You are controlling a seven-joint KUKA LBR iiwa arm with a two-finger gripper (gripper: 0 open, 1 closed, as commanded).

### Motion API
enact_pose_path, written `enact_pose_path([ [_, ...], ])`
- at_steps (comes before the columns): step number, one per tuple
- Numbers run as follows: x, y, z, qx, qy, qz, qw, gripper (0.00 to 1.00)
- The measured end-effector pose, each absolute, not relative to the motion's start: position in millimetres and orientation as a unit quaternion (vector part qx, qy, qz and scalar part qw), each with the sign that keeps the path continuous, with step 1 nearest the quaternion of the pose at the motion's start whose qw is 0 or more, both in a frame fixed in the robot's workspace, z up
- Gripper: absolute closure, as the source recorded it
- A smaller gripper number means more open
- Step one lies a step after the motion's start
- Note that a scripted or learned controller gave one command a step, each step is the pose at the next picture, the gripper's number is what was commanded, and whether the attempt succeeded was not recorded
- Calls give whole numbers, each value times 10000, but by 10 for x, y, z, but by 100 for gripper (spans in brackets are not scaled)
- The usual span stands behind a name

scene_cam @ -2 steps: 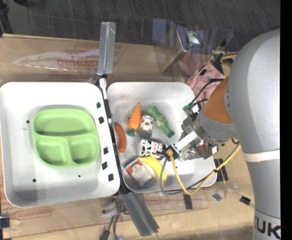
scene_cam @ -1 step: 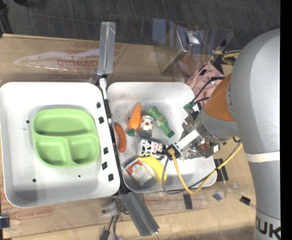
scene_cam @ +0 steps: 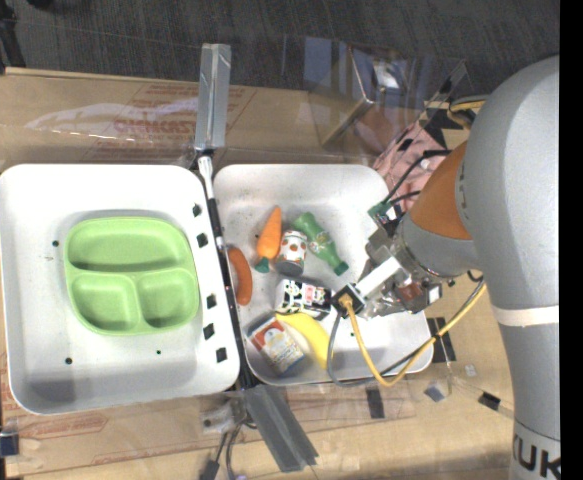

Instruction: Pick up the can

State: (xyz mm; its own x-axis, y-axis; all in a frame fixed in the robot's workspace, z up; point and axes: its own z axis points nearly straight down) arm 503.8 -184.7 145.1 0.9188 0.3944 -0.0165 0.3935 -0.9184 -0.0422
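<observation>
Can (scene_cam: 291,251) upright near the middle of the right bin (scene_cam: 301,183), hemmed in on most sides. Carrot (scene_cam: 269,234) touching it on the left, tip pointing toward the far edge. Bottle (scene_cam: 323,242), green, lying slantwise just beside it on the right. Cow toy (scene_cam: 304,295), black and white, just beside it toward the near edge. Sausage (scene_cam: 241,276), orange, stretched along the bin's left wall, near the carrot. Yellow fruit (scene_cam: 314,336) and red-labelled pack (scene_cam: 279,346) pressed together toward the near left corner. Left bin (scene_cam: 31,268) carrying a green tray (scene_cam: 131,273) with three compartments, well apart from the clutter.

Gripper (scene_cam: 399,290) low over the right half of the right bin, near its right edge, angled toward the near side. Apart or together: cannot tell from this angle, and any contact with things below likewise unclear.

Can well to the left of the gripper and slightly nearer the far edge, apart from it, with bottle and cow toy lying in between
</observation>
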Motion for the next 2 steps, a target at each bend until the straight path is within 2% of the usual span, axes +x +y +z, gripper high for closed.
enact_pose_path([
  [2, 5043, -1824, 1629, -9772, -2106, 151, 227, 100],
])
